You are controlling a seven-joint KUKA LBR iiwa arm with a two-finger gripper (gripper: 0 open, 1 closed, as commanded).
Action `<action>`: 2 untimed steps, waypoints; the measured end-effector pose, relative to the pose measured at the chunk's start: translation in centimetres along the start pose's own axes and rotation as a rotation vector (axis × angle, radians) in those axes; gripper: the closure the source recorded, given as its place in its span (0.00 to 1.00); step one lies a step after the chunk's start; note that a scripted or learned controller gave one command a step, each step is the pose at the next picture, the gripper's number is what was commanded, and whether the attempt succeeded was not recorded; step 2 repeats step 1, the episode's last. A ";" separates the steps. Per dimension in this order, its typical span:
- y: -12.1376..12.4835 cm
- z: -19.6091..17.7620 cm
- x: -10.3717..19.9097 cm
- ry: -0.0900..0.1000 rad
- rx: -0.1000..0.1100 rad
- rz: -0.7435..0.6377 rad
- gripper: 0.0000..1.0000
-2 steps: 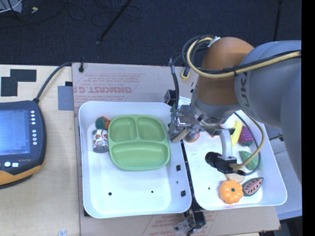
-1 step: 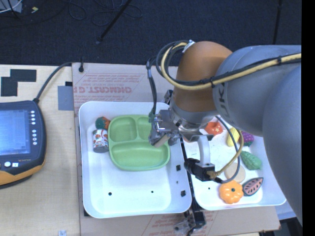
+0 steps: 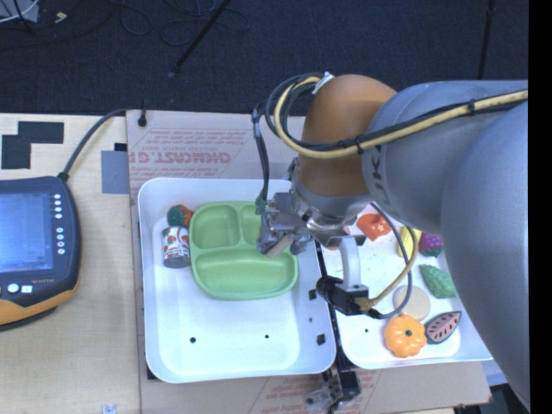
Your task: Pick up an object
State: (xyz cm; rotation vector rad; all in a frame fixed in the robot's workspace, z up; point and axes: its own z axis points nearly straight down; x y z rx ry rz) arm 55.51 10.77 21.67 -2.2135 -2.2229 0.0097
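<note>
- The green divided tray (image 3: 237, 261) lies in the left bin (image 3: 172, 335), toward its back, and everything else is placed from it.
- The gripper (image 3: 278, 238) hangs over the tray's right rim, by the small back compartment; the wrist and cables crowd it, so I cannot tell how the fingers stand or whether anything is between them.
- Just left of the tray stands a small can (image 3: 176, 245) with a red-and-white label; behind the can sits a small green and orange toy (image 3: 180, 216), too blurred to name.
- Right of the tray, the right bin (image 3: 371, 356) is mostly hidden by the arm (image 3: 414, 162).
- What shows there: a red-orange piece (image 3: 374, 226) near the wrist, a purple bit (image 3: 431, 245), a green leafy piece (image 3: 438, 280), a pale round disc (image 3: 416, 302), an orange pumpkin (image 3: 404, 335) and a brown leaf shape (image 3: 443, 327).
- Far left of the tray, a control pendant (image 3: 34, 248) rests on the surface, cut off by the frame edge.
</note>
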 end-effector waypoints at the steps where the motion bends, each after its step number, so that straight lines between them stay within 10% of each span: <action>1: -0.1 -1.9 -1.0 0.001 -0.005 0.004 1.00; 2: -0.1 -1.9 -1.0 0.001 -0.005 0.004 1.00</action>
